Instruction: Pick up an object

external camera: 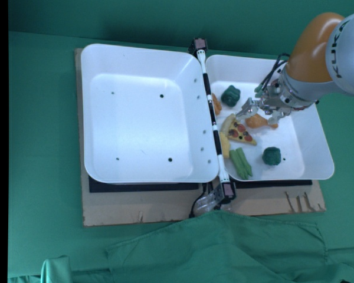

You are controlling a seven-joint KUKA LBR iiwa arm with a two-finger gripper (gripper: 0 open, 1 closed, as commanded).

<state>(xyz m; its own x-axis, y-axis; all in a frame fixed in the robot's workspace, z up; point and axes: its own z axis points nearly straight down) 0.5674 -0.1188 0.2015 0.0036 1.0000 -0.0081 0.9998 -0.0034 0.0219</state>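
Note:
My gripper (261, 114) hangs low over the back middle of the right bin (315, 152), open, reaching in from the right. An orange toy food piece (258, 122) lies on the bin floor right under it, between the spread fingers (247, 109); they do not appear to be clamped on it. Close in front of it lies a pizza slice (239, 132). A dark green broccoli (230, 95) sits to the gripper's left, near the back. A second green broccoli (271, 155) rests toward the front.
Green beans (241, 163), a yellow corn piece (224, 144) and a small orange item (216, 104) lie along the right bin's left wall. The left bin (94, 158) adjoins it across a black-and-white divider rail (209, 108). Green cloth (224, 246) lies in front of the bench.

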